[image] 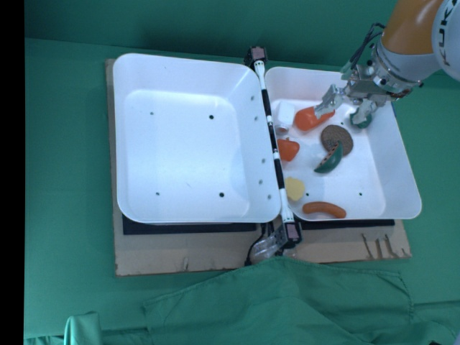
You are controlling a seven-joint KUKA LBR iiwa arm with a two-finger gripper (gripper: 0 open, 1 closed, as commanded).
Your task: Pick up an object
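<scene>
Jaws spread above the right bin (402,192); arm lettering perhaps "KUKA".

A green-covered bench (65,157) bears a cardboard sheet (180,263); two white bins (187,70) sit on it.

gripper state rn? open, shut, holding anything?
Gripper: open, fingers spread, holding nothing. It sits over the upper part of the right bin, one finger next to the orange piece.

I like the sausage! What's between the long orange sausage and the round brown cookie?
In the camera view, a green watermelon-like wedge lies between the long orange sausage and round brown cookie.
</scene>
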